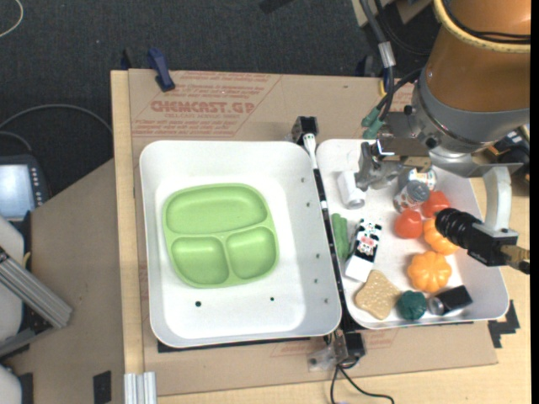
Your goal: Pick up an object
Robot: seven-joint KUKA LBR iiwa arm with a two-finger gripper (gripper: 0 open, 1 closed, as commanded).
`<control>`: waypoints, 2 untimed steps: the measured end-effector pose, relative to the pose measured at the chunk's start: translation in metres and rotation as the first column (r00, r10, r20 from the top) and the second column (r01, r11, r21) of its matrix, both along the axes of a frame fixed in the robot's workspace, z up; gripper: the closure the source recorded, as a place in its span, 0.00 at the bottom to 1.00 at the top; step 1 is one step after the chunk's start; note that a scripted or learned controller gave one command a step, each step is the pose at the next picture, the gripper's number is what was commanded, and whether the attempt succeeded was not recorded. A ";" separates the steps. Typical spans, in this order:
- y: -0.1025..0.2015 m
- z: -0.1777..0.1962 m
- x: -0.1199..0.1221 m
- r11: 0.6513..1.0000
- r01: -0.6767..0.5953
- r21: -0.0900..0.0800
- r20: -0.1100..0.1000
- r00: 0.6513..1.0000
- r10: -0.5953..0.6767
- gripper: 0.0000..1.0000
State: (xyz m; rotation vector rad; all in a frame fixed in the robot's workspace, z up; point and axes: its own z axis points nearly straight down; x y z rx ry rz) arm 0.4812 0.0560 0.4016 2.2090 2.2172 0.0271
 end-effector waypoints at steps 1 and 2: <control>-0.015 -0.147 0.016 1.000 0.006 -0.006 -0.034 0.999 -0.006 1.00; 0.017 -0.071 -0.002 1.000 -0.001 -0.001 -0.013 1.000 0.001 1.00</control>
